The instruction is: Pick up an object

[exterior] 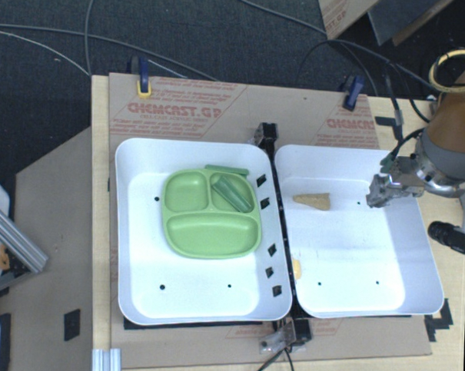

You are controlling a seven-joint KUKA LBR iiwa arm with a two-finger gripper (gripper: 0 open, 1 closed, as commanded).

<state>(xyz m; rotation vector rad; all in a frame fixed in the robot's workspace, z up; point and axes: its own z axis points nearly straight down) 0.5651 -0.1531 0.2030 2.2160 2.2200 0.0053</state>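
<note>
Small tan wedge-shaped piece (312, 200) lying flat in the right shallow white bin (412, 300), just left of the hand (380, 192), whose open-or-closed state cannot be told; best lowered squarely over the wedge, straddling its narrow width before closing.

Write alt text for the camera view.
A grey robot arm's end effector hovers over the right white bin, near a tan wedge lying in it. The left bin holds a green divided plate with a green piece in one compartment.
</note>
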